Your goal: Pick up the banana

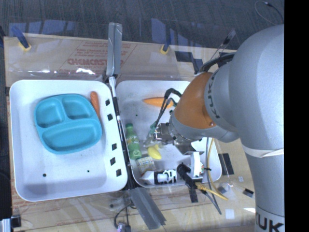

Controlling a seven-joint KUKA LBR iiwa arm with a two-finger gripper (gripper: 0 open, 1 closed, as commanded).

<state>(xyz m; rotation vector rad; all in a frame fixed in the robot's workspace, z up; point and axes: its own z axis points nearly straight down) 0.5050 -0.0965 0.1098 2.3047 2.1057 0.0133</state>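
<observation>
The banana [155,152] lies in the right bin [126,94], low in its left half, a small yellow piece partly covered by the arm's wrist. Just to its left a green bottle [131,140] lies along the bin's left wall, and just below it rest a small clear container [145,164] and a black-and-white object [166,177] against the near wall. An orange carrot [155,101] lies well apart toward the far wall. The gripper [157,135] stands directly above the banana's upper end, close to the bottle; the state of the pincer cannot be told from this view, and no object is seen clamped. The left bin [29,178] holds a blue divided plate [67,122] with a second carrot [94,102] beside its right edge. Judged step: approach or descent onto the banana, grasp not confirmed. The next move calls for a seat squarely over the banana, clear of the bottle and the container, a firm closure, then a straight lift. Risk judged: neighbouring items crowd the target, so a stray contact or wrong pick is possible.
</observation>
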